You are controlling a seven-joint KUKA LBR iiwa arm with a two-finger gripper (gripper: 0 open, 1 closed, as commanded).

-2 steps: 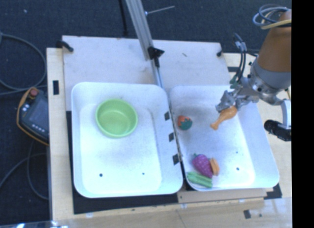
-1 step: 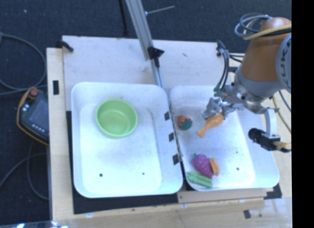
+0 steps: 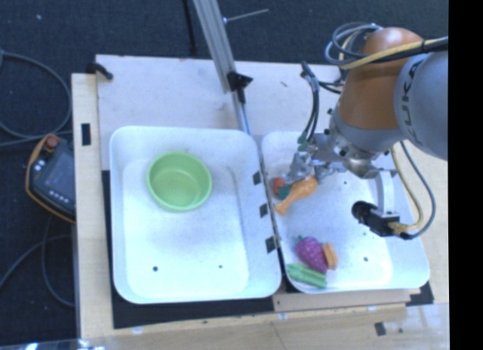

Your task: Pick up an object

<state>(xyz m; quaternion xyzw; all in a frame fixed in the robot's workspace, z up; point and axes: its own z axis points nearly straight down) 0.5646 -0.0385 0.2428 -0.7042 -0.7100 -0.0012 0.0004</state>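
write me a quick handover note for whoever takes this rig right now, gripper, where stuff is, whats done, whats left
Gripper: low over the upper left corner of the right bin, just above the orange toy; whether its fingers are open or shut cannot be told.
Things: the orange toy lies by the divider with a small red piece beside it. A purple toy, a small orange piece and a green piece sit near the right bin's front edge. A green bowl stands in the left bin.
Done: nothing visibly lifted.
Left: grasp an object and raise it.
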